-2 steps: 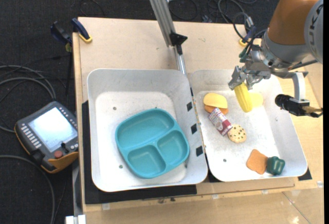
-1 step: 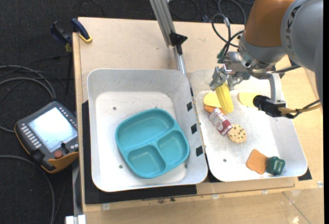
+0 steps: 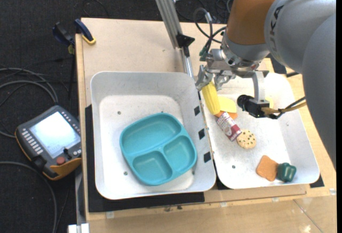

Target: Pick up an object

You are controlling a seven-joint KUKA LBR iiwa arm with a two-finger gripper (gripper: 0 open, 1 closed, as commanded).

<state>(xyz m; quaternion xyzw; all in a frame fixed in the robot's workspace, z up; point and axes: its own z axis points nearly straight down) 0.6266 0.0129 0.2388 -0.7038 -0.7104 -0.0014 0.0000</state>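
The arm (image 3: pixel 299 18) reaches over the right bin (image 3: pixel 299 146), its gripper (image 3: pixel 211 78) low at that bin's upper left above the corn (image 3: pixel 211 99), whether the fingers grip I cannot tell, with the carton (image 3: pixel 228 125), cookie (image 3: pixel 246 140) and pepper (image 3: pixel 286 172) farther down that bin.

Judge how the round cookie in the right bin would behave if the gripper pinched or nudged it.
The cookie looks flat and disc-shaped, so it would probably slide, not roll. It lies flat on the right bin, leaving little edge to pinch. If real, it might crumble; likely light.
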